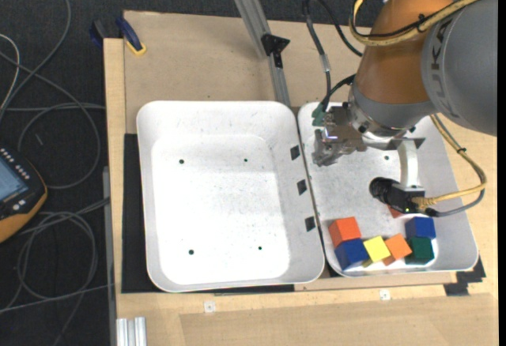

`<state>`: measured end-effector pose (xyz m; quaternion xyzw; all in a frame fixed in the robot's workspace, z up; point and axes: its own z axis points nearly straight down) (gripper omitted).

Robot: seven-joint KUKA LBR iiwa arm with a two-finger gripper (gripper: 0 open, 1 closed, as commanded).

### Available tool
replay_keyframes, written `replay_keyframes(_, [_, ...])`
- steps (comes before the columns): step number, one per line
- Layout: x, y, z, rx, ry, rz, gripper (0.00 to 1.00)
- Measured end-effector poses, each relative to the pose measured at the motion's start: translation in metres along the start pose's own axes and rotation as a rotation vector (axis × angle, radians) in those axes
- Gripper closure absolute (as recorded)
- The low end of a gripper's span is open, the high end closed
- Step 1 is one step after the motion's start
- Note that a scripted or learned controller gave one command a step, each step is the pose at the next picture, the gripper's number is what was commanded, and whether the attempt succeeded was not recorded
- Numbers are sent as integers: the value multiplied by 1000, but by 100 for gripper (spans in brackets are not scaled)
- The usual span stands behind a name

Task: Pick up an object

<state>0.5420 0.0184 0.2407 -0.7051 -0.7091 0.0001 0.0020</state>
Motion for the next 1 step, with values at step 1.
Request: replay_keyframes(1, [51,-10,11,1,0,-1,100])
